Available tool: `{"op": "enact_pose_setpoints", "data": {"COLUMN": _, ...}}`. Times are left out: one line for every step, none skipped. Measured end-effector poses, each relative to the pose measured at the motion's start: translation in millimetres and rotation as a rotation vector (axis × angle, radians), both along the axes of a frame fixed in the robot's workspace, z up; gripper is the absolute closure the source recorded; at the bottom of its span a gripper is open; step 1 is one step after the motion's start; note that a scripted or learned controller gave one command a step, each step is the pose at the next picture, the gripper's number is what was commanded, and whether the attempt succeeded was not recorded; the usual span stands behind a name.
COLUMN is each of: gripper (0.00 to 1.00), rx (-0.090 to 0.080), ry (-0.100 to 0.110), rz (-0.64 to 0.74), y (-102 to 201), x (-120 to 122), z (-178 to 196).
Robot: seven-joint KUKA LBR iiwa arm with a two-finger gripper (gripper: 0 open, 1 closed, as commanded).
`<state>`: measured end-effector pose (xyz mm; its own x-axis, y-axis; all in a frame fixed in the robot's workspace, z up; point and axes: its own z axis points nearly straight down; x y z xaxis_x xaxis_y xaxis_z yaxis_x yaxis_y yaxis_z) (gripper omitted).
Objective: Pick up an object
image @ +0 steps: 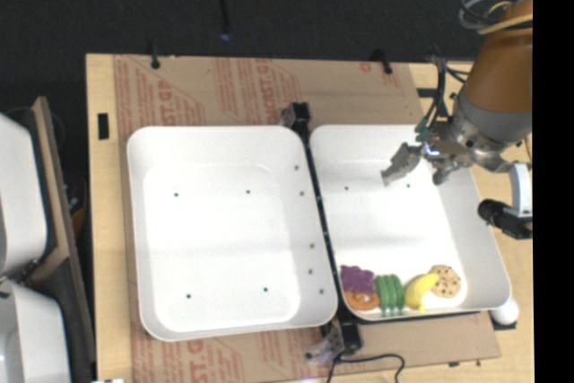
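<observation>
Hovering gripper (fingers blurred) above toys

Red printed lettering runs in strips on the brown cardboard sheet that lies under the two white bins. One strip runs along the far edge of the sheet, and another runs down its left edge beside the left bin. More red print shows on the near edge below the bins. The letters are too small and blurred to read, so no word, brand or number can be made out. Nothing else carries readable writing, labels or signs.
</observation>
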<state>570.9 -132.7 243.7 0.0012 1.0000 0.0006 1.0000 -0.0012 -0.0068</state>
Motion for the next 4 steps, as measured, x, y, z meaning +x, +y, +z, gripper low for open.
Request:
{"op": "enact_pose_setpoints", "data": {"gripper": 0.00, "rx": -0.001, "ry": -0.008, "rz": 0.001, "y": 0.2, "x": 1.3, "z": 4.0}}
{"op": "enact_pose_setpoints", "data": {"gripper": 0.00, "rx": 0.000, "ry": -0.003, "rz": 0.001, "y": 1.9, "x": 10.2, "z": -50.7}}
{"op": "enact_pose_setpoints", "data": {"gripper": 0.00, "rx": -0.001, "ry": -0.003, "rz": 0.000, "y": 1.0, "x": 1.6, "z": -96.4}}
{"op": "enact_pose_setpoints", "data": {"gripper": 0.00, "rx": 0.000, "ry": -0.003, "rz": 0.000, "y": 0.7, "x": 0.4, "z": -145.3}}
